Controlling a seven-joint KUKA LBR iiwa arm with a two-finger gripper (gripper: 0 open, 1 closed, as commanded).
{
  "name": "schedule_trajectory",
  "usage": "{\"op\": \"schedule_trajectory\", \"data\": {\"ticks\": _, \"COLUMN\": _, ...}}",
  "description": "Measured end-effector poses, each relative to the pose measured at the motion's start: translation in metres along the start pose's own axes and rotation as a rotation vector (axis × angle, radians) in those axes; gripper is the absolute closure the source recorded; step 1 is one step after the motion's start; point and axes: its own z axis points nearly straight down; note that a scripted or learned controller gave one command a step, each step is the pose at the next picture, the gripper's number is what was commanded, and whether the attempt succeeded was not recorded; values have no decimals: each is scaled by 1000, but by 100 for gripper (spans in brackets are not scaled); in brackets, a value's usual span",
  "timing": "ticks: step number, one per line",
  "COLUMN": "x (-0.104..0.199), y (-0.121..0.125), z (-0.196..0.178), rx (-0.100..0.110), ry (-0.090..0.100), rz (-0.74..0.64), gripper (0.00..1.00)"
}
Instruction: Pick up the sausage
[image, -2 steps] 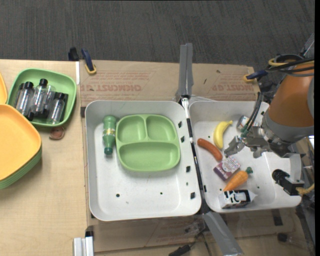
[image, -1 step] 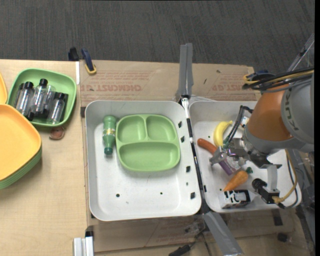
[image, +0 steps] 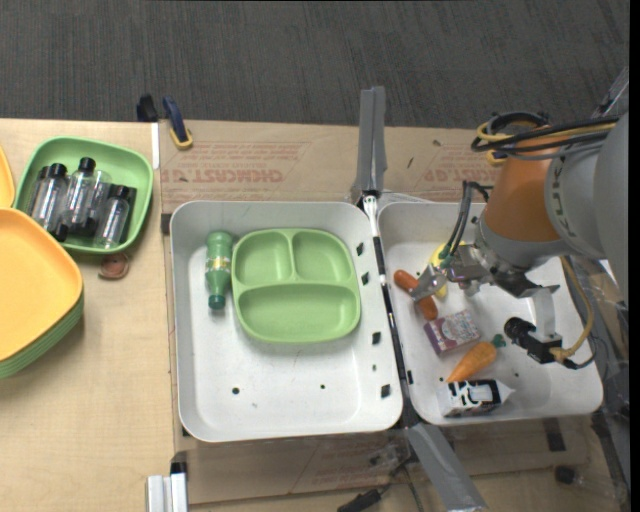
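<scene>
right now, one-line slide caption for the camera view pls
Gripper reaches over the sausage in the right bin; green divided plate sits in the left bin.

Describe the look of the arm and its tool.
The arm is grey with a broad orange band above the wrist. Yellow and black cables loop over its top. The tool is small, dark metal with a yellow patch.

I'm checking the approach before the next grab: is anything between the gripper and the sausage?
Nothing visible. The gripper hangs right beside the sausage in the right bin; the carrot and packet lie nearer the camera.
</scene>
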Motion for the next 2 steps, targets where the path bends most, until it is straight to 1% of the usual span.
{"op": "schedule_trajectory", "data": {"ticks": 1, "x": -2, "y": -1, "z": -8, "rx": 1, "ry": -1, "rz": 4, "gripper": 100}}
{"op": "schedule_trajectory", "data": {"ticks": 2, "x": 10, "y": 55, "z": -100, "rx": 0, "ry": -2, "rz": 170, "gripper": 100}}
